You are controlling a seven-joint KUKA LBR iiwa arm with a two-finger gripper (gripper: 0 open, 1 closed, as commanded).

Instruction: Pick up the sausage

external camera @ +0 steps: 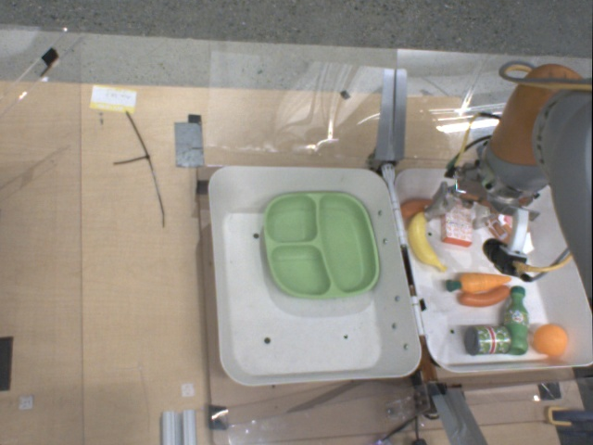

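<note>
Arm (547,128) cut off by the right and top edges. Gripper (473,207) fingers lost against the clutter; opening not readable. Sausage (414,209) mostly hidden behind the banana (424,241). Right bin (445,355) clipped at the right edge. Carton (457,229) print too small to read.

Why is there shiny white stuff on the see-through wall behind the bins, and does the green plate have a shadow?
In the camera view, the white streaks are lamp glare on the clear plastic wall behind the left bin. The green plate throws only a faint, soft shadow along its lower edge, so the light is spread out. The arm's orange band looks slightly blurry near the view's edge.
</note>
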